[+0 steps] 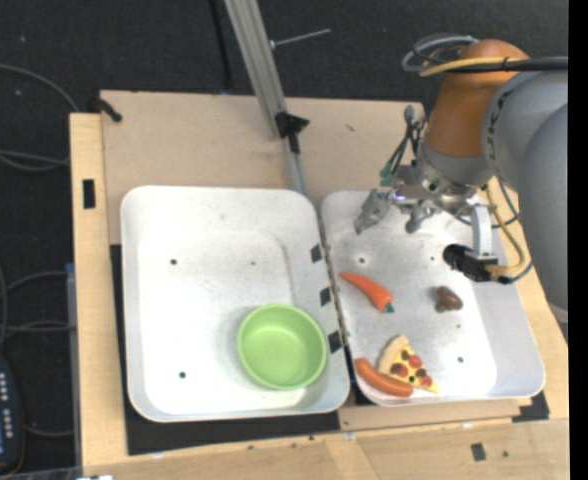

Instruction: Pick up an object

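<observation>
Your gripper (394, 211) hangs with fingers spread, holding nothing, over the right bin (494, 343), above the carrot (366, 290).

Right bin: orange carrot (366, 290) lies slanted near the divider, brown lump (448, 298) beside it, pizza slice (407, 363) touching hot dog (382, 378) below.
</observation>
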`<state>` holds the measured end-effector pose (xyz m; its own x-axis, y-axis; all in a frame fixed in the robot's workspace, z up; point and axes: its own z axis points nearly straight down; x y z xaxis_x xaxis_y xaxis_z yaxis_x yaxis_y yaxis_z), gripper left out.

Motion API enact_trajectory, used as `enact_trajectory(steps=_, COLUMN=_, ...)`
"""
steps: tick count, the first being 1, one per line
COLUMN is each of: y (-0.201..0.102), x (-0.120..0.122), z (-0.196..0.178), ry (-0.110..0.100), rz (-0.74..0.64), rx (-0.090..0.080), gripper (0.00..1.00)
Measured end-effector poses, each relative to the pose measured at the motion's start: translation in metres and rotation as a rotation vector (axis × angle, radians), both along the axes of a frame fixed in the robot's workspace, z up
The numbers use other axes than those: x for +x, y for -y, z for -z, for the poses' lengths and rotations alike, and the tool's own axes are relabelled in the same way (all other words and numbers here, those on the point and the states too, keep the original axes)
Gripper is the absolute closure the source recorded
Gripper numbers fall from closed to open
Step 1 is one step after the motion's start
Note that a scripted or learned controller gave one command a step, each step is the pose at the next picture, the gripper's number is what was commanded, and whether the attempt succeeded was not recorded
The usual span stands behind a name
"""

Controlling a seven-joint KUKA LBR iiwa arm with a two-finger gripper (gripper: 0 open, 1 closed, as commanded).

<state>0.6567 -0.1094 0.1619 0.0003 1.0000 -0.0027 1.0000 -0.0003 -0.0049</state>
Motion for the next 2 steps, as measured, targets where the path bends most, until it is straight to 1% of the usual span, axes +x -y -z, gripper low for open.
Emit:
enact_trajectory(steps=1, y=-0.003, x=-0.006, z=0.045, ry=0.001, rz=0.002, rx=0.0, gripper=0.0)
enact_trajectory(steps=2, y=-0.003, x=-0.004, z=0.031, ry=0.009, rz=0.005, rx=0.002, gripper=1.0)
